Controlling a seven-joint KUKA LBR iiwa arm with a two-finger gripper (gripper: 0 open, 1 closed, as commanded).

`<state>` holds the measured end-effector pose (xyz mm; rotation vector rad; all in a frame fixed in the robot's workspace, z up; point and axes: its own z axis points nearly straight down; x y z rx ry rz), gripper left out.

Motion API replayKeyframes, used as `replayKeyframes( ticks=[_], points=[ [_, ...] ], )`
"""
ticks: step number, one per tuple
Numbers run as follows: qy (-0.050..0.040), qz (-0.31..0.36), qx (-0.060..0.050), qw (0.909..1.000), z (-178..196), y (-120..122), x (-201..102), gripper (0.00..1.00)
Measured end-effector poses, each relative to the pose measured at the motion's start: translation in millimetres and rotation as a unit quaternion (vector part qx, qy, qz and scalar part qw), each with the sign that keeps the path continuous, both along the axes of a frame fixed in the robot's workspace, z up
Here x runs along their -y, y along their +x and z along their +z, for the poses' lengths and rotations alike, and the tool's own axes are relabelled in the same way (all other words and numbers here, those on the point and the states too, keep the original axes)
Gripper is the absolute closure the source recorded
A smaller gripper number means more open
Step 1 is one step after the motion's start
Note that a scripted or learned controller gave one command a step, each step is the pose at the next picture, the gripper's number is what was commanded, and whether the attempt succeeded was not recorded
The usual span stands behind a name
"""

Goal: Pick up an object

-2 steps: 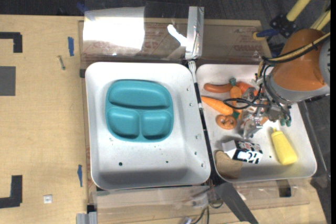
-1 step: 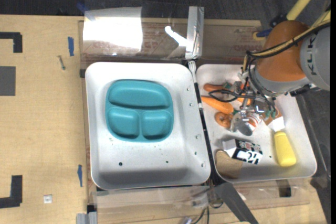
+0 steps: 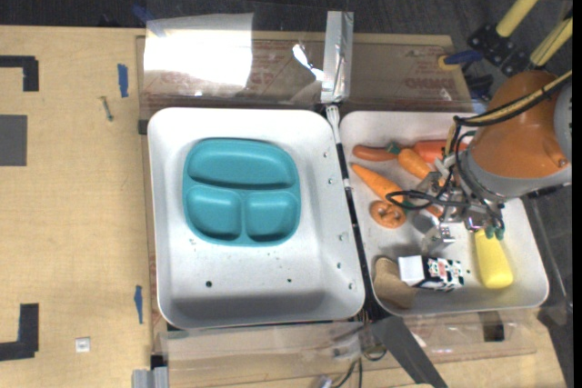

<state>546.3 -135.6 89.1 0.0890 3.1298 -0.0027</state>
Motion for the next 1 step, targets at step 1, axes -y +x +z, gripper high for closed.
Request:
replayKeyframes(
  ticks=[1],
  points=[
    [0.0000,0.058,0.002,0.9983,-0.2,57.9,-29.7,0.00]
  ],
)
